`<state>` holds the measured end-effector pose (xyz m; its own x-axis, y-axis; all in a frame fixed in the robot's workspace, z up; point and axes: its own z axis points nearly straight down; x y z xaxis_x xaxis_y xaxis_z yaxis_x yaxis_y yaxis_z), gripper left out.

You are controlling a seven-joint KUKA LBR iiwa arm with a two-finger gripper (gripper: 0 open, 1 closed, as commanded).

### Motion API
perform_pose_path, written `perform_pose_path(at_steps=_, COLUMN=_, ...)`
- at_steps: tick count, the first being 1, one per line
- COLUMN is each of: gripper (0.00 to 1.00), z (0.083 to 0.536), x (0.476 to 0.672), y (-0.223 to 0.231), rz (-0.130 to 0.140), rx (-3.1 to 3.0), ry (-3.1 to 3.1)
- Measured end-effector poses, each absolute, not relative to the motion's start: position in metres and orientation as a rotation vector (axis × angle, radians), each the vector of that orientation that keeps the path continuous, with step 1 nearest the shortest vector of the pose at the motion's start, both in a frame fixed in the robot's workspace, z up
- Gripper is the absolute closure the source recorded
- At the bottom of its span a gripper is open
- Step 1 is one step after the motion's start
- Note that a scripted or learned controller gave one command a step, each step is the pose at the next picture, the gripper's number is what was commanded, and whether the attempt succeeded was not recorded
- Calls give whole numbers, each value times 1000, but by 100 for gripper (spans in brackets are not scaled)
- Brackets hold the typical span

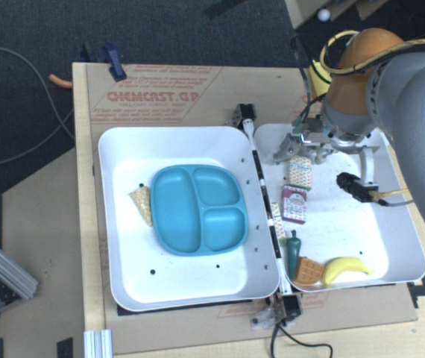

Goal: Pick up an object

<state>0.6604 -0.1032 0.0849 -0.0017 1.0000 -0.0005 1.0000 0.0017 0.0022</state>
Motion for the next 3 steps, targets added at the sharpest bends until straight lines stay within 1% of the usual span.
perform_pose_path(at_steps=1, gripper=0, z=85, x=667, y=-108, rz=2, rx=2218, ry=2222)
perform_pose_path(at_steps=2, gripper=0, z=85, x=666, y=-93, rz=0, rx=2220, ry=2223)
perform_pose_path(at_steps=3, gripper=0, z=85, x=645, y=-115, rz=-2, rx=2223, ry=2221)
